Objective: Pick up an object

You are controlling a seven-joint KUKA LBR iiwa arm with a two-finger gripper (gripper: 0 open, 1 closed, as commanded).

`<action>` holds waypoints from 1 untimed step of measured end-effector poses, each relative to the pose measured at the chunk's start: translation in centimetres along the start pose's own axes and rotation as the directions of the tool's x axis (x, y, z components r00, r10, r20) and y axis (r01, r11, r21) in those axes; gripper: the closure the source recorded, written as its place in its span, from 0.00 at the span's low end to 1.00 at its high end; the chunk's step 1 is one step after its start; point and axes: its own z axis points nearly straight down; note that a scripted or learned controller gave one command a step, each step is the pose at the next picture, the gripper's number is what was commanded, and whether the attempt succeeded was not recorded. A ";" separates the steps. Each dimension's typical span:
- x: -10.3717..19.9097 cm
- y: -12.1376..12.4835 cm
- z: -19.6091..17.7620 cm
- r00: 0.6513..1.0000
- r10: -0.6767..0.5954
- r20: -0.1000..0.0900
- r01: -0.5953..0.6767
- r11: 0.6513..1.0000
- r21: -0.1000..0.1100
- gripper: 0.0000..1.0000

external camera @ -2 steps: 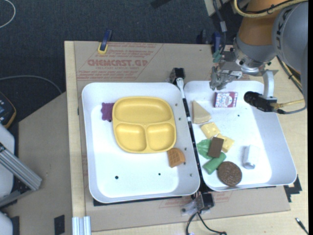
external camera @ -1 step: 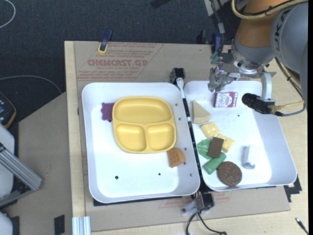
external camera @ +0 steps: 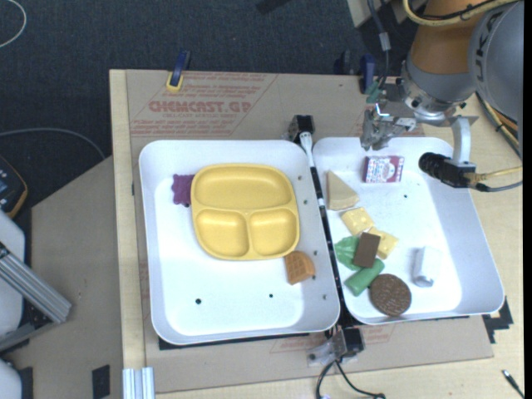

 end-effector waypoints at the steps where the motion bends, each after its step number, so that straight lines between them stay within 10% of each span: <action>1: 0.3 -0.3 0.7 1.000 -0.001 -0.001 0.001 1.000 0.004 1.00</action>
